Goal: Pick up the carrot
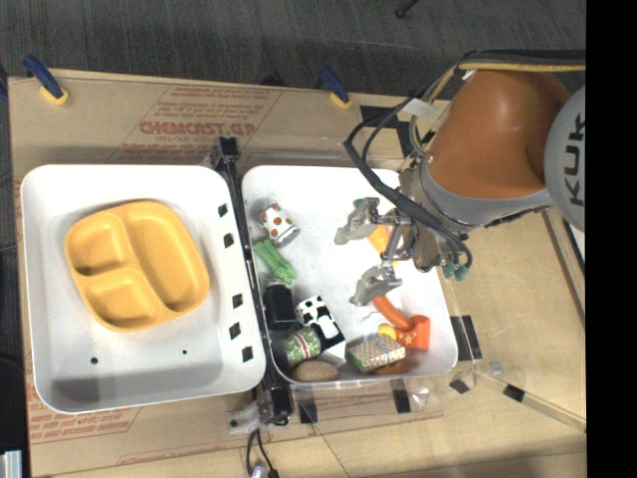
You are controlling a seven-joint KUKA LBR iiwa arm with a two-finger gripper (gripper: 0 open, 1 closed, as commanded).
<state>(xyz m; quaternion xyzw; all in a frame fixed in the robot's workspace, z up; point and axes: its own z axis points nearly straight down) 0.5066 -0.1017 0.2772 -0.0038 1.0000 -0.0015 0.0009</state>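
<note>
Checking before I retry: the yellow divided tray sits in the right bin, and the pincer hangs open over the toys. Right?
Not quite. The camera view shows the yellow divided tray in the left bin. The pincer does hang open over the toys, in the right bin.

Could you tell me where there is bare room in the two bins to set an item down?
The left bin has bare floor along its near edge, below the yellow divided tray. In the right bin, the far strip and the middle, between the green item and the gripper, are free. Its near edge is crowded with toys, around the carrot.
</note>
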